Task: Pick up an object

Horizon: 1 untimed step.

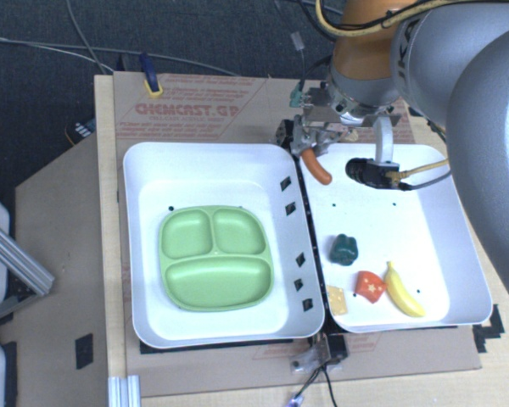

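White bins [153, 176] lie below the arm [441, 49], jaws [310, 151] gripping a sausage [319, 168].

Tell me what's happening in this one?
The arm reaches in over the right bin, its gripper at the bin's far left corner, right by a small sausage. Whether it holds the sausage isn't clear. A green pepper, strawberry, banana and cracker lie nearer. The left bin holds a green tray.

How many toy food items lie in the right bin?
5: a hot dog at the top-left corner, a green pepper mid-bin, and a cracker, strawberry and banana along the near edge. The arm may hide more.
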Tool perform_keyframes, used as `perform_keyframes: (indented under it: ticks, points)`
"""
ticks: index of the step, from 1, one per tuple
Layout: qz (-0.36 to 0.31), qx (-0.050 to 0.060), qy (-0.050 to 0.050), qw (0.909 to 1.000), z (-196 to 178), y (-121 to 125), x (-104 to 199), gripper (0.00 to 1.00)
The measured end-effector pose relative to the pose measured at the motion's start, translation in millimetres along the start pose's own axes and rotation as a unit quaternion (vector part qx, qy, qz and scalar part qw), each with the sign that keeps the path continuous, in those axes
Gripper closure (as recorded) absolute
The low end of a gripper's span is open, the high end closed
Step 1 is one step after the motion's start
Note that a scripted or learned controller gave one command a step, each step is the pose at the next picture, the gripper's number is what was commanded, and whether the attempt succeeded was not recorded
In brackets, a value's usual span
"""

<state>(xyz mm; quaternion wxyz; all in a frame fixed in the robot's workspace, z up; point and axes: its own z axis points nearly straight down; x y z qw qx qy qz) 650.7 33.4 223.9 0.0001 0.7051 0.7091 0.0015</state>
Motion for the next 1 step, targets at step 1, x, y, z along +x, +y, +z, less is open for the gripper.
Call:
perform_keyframes:
  ticks: [1]
  points:
    - [-0.001,0.000,0.000,1.0000,-10.7,9.0,50.8,1.00]
